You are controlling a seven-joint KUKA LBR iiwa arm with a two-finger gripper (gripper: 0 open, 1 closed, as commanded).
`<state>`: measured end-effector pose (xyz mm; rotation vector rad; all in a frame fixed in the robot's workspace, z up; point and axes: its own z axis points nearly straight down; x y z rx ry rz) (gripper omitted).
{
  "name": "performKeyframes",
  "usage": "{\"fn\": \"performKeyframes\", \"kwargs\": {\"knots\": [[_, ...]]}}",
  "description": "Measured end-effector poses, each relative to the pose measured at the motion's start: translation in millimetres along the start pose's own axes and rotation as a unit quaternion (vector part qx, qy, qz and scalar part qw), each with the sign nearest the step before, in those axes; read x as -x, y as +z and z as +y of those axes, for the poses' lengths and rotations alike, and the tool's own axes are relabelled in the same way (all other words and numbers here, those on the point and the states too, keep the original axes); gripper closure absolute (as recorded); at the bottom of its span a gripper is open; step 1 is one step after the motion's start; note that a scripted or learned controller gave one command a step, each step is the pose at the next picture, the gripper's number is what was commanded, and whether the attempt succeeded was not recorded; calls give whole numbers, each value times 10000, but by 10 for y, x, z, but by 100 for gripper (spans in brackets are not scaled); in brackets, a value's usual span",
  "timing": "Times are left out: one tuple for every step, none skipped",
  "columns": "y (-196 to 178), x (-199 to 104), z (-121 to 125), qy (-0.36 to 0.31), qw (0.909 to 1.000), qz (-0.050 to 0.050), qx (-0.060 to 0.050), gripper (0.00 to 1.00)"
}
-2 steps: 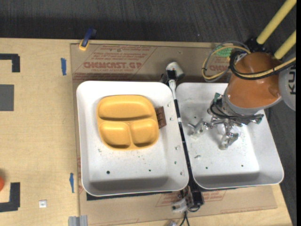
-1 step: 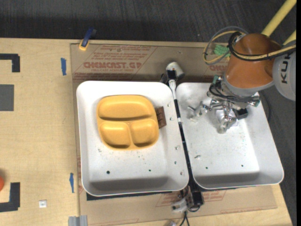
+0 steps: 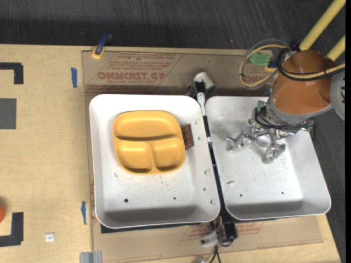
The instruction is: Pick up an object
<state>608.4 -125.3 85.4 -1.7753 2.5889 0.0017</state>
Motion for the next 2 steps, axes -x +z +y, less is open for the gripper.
{"fn": "performKeyframes", "kwargs": {"knots": [[4, 165, 367, -2129, 9771, -1, 6, 0], [-264, -134, 452, -2395, 9709, 1, 4, 0]]}}
